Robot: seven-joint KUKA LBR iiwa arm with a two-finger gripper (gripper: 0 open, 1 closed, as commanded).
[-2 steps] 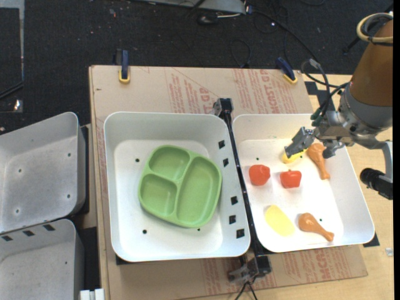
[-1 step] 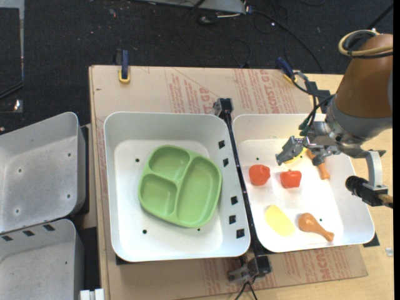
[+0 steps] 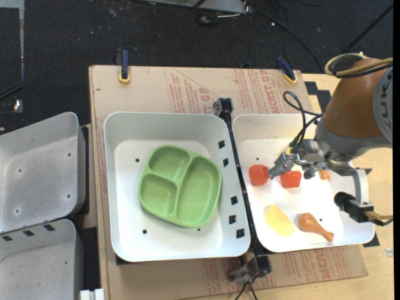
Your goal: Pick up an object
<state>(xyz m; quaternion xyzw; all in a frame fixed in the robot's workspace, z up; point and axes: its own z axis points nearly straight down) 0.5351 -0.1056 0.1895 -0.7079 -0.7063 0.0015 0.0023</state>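
Two white bins side by side on the bench (image 3: 162,83); landmark throughout: the right bin (image 3: 262,130). Left of it, the other bin (image 3: 125,142) with a green divided plate (image 3: 180,185) lying flat inside. Inside the right bin: a red rounded piece (image 3: 259,174) toward the left wall, a red-orange block (image 3: 290,179) just beside it nearer the middle, a pale yellow lump (image 3: 279,220) near the front, an orange drumstick-shaped toy (image 3: 314,225) next to that toward the front right corner; also a small orange bit (image 3: 324,174) close under the wrist. Gripper (image 3: 282,166) low over the middle of the right bin, hanging from the orange-banded arm reaching in from the right; one dark finger angled down between the two red pieces, tip touching or nearly touching the red rounded piece; fingers spread apart or drawn in, impossible to tell from this angle. Nothing seen clamped; every object lying on the bin floor. Judged progress: approach and descent done; closing, securing and lifting all left. Likely target: one of the two red pieces, which one unclear. Risk: a nudge sideways instead of a grasp.
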